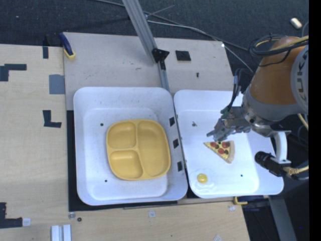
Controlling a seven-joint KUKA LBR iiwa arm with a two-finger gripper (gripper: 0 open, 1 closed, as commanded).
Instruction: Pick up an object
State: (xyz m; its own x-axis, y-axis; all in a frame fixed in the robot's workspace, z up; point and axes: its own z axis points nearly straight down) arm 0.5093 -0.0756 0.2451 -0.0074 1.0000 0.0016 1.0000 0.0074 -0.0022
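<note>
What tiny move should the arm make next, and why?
Probably straight down a little: the pincer hangs at the upper left tip of the pizza slice in the right bin, and nothing shows between its fingers yet.

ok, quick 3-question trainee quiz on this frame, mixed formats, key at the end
1. True or false: the yellow divided plate lies in the left bin.
2. Multiple choice: which item lies closest to the gripper? A) the pizza slice B) the small yellow round piece C) the yellow divided plate
3. Fill in: the small yellow round piece sits near the ____ edge of the right bin as the camera sees it.

Key: 1 true; 2 A; 3 bottom (near)
</note>
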